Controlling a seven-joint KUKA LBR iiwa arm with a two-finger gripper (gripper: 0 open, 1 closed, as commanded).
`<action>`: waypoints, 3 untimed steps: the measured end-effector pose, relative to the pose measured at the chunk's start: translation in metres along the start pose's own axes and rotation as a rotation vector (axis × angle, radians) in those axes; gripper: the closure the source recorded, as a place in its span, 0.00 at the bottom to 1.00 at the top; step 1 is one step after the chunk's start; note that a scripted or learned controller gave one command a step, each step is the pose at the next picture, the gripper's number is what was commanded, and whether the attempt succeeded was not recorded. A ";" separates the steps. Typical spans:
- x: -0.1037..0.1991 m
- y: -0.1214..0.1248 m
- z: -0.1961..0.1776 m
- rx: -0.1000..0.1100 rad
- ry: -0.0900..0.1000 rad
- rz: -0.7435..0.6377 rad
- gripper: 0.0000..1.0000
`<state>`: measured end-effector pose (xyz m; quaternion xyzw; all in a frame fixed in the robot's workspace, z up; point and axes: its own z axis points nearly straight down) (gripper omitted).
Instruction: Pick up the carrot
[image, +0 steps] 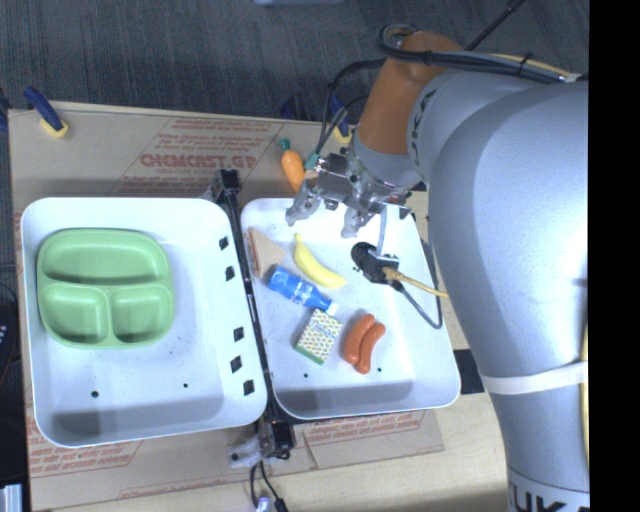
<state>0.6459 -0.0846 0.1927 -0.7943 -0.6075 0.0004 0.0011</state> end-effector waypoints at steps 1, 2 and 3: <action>-0.034 0.020 0.049 0.006 -0.001 0.179 0.00; -0.004 0.012 -0.040 0.001 0.000 0.323 0.00; -0.037 0.021 -0.132 0.002 -0.001 0.758 0.00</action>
